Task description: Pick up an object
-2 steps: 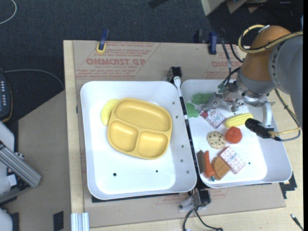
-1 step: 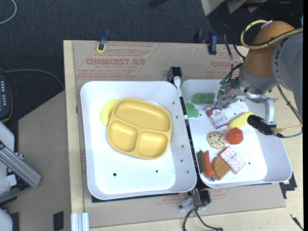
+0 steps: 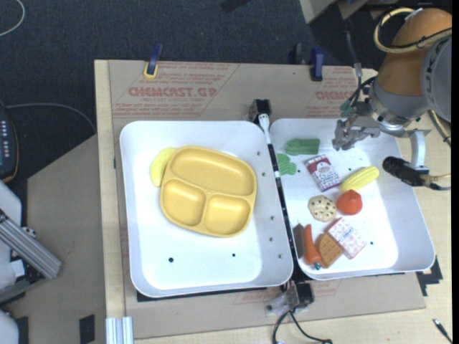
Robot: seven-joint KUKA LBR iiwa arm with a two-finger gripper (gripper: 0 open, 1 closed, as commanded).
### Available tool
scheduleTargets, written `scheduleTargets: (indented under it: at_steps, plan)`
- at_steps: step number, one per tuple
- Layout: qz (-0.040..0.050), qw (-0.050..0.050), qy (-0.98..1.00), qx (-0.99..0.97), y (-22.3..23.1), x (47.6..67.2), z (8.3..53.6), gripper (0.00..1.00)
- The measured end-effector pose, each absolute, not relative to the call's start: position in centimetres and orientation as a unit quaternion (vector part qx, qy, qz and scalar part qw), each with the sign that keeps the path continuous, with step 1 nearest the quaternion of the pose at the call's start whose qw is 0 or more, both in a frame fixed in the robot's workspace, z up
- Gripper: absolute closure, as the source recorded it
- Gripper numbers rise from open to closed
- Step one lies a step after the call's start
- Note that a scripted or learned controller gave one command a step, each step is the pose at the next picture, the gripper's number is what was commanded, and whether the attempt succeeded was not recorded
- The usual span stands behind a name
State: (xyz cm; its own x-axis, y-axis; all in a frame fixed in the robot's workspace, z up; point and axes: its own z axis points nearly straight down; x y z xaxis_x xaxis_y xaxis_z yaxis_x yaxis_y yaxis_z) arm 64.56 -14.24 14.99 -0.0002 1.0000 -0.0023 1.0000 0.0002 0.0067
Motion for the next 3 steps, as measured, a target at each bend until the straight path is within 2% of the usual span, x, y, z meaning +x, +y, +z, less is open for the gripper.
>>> scheduleTargets:
  at_steps: [2, 3]
  plan:
    - [0.0015, 0.003, 0.707, 0.707, -14.5, 64.6, 22.7, 1.0]
    - [0.0011, 0.0, 0.709, 0.705, -9.5, 64.7, 23.6, 1.0]
